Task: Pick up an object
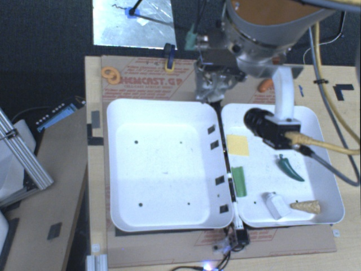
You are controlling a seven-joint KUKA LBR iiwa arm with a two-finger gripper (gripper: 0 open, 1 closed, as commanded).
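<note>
The right bin (330,151) holds a flat yellow square (237,145), a green block (238,180), a dark green pepper-shaped piece (290,167), a small white object (274,204) and a tan cone (306,206). My gripper (213,90) hangs over the back rim where the two bins meet, away from all of these. It is seen from above and partly in shadow, and I see nothing in it.
The left bin (121,151) sits beside the right one. Behind the bins on the cardboard lie an orange ring (111,75), a yellow clamp (169,61) and a small orange thing (265,85). A shiny foil sheet (134,13) lies further back.
</note>
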